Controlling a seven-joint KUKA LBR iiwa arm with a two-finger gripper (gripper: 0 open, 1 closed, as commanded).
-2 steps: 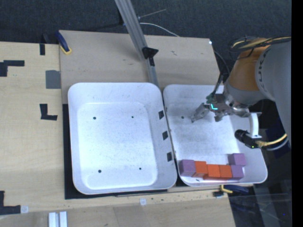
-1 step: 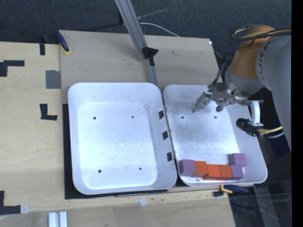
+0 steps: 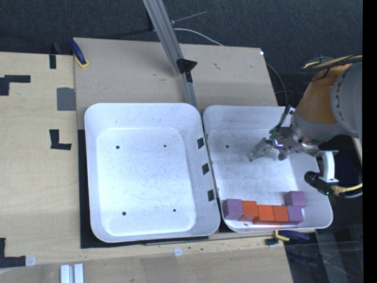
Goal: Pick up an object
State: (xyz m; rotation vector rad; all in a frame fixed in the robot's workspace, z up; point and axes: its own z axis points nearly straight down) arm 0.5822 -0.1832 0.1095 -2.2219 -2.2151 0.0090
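Observation:
A row of blocks lies along the near wall of the right bin (image 3: 235, 128). A purple block (image 3: 234, 207) is at its left end, orange blocks (image 3: 266, 213) fill the middle, and two purple blocks (image 3: 294, 200) are stacked at the right end. My gripper (image 3: 268, 155) hangs over the middle of the right bin, well behind the row and apart from it. Its fingers (image 3: 255, 154) are spread open with nothing between them. The grey arm with its orange band (image 3: 318, 102) comes in from the right.
The left bin (image 3: 94, 122) stands beside the right one, their rims touching. A slanted metal pole (image 3: 168, 34) rises behind the bins. Blue clamps sit at the board's far left corner (image 3: 79, 54) and near edge (image 3: 288, 236).

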